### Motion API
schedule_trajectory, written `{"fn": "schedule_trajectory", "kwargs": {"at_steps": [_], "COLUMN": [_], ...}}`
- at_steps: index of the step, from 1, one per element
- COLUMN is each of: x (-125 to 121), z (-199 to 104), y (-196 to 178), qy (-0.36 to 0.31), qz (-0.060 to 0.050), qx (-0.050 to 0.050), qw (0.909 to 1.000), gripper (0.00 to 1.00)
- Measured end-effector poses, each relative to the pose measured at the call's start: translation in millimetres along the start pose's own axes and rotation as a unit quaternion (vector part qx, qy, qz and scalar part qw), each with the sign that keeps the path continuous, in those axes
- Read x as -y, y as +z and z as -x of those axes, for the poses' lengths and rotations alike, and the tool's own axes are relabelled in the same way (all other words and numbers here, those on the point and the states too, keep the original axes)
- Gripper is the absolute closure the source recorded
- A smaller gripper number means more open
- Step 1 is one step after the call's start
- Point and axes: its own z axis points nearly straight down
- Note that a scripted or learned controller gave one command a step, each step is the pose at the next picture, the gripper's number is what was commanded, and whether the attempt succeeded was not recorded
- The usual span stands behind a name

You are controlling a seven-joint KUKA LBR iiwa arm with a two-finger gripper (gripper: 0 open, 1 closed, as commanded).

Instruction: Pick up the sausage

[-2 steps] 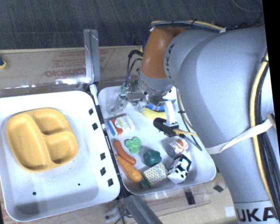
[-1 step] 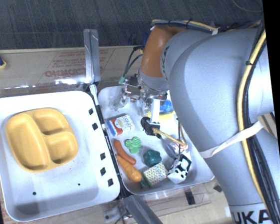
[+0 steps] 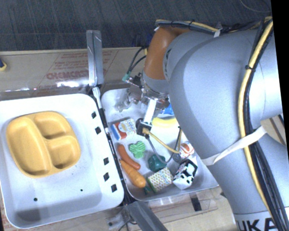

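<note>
The gripper (image 3: 130, 97) is hanging with its opening impossible to tell, nothing visibly held. The sausage (image 3: 127, 157) is lying camera-ward of it, apart, its long axis slanting, far end leaning left.

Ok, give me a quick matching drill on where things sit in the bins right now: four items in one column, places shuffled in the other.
Things
1. sausage
2. yellow tray
3. black-and-white toy
4. green toy

Places
A. in the left bin
B. in the right bin, at its bottom right corner in the view
C. in the right bin, along the wall next to the left bin
D. in the right bin, just right of the sausage's upper end

Pairs: 1-C, 2-A, 3-B, 4-D
</note>
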Motion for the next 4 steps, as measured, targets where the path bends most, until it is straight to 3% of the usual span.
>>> {"fn": "schedule_trajectory", "kwargs": {"at_steps": [1,2,3,4], "x": [46.0,13.4,-1.4,4.3], "z": [42.4,15.1,17.3,7.3], "y": [1.5,0.8,0.5,0.7], "qy": [0.093,0.13,0.193,0.226], "qz": [-0.002,-0.001,-0.001,-0.002], "qx": [0.002,0.0,0.0,0.001], "qw": [0.9957,0.9916,0.9813,0.974], "gripper": [0.0,0.0,0.0,0.0]}}
